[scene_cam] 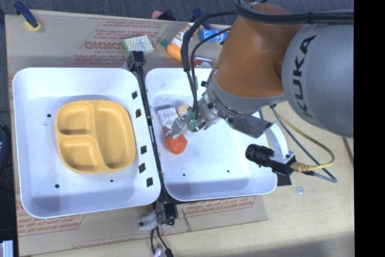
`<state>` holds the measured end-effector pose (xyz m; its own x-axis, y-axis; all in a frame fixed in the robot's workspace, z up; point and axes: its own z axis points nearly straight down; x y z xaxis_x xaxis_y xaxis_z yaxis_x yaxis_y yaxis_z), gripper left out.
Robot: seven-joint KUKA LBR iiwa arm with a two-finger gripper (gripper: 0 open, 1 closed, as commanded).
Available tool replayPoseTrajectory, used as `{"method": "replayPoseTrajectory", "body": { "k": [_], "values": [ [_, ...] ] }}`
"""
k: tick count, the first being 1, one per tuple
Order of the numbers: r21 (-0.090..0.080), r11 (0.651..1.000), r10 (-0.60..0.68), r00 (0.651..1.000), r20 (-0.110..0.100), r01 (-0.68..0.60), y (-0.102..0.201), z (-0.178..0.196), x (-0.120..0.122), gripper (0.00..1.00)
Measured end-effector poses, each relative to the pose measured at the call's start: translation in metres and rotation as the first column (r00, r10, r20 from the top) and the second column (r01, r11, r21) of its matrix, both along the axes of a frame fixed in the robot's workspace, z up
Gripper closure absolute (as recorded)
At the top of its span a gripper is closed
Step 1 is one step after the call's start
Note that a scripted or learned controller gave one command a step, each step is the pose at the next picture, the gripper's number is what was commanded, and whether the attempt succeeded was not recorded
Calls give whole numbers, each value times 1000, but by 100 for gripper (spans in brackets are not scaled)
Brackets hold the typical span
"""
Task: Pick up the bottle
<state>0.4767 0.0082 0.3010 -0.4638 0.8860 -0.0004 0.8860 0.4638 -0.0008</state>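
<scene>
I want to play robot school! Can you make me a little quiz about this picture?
1. True or false: the yellow plate lies in the left bin.
2. Which bin is the hand over? A) left B) right C) neither
3. Fill in: the plate has ___ compartments.

Key: 1 true; 2 B; 3 three.

Yellow tray (pixel 95 134); perhaps orange-capped bottle (pixel 174 135).
</scene>
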Motion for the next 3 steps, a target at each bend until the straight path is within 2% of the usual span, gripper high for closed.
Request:
{"method": "replayPoseTrajectory", "body": {
  "k": [1,2,3],
  "values": [
    [1,1000,18,1000,-6,-18,29,-110,-1,100],
    [0,1000,-6,1000,0,6,-2,-42,0,100],
    [1,997,76,997,-4,-76,46,-110,-1,100]
  ]
}}
